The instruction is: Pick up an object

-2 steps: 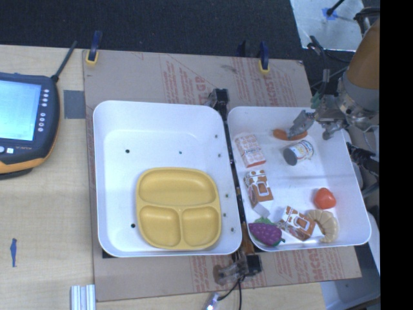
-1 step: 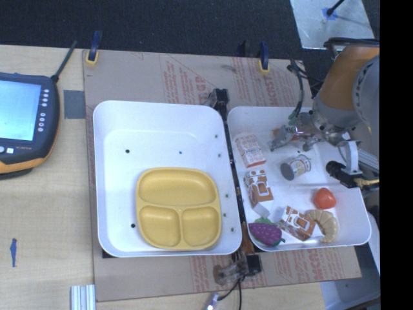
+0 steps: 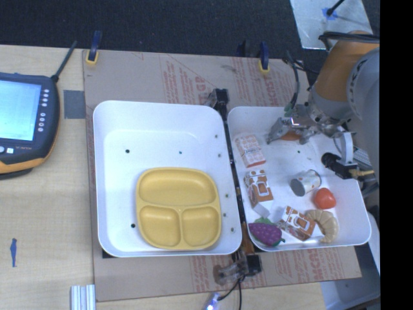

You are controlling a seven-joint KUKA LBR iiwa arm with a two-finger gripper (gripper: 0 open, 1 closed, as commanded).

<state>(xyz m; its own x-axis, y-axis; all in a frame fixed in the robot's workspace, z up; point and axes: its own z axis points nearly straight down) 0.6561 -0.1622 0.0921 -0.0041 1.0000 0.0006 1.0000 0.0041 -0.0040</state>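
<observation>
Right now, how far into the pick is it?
Early. Done: the gripper is down at the far end of the right bin. In hand: nothing visibly held. Left: the grasp and lift. The tomato, grey cup, grapes and snack packets all lie in the bin, away from it.

— What does the arm (image 3: 361, 76) look like?
— Rounded grey casing, with a broad orange band above the wrist.
— And the claw (image 3: 292, 129)?
— Grey metal, angular, with thin dark cables looping above it and a black fitting alongside.
</observation>
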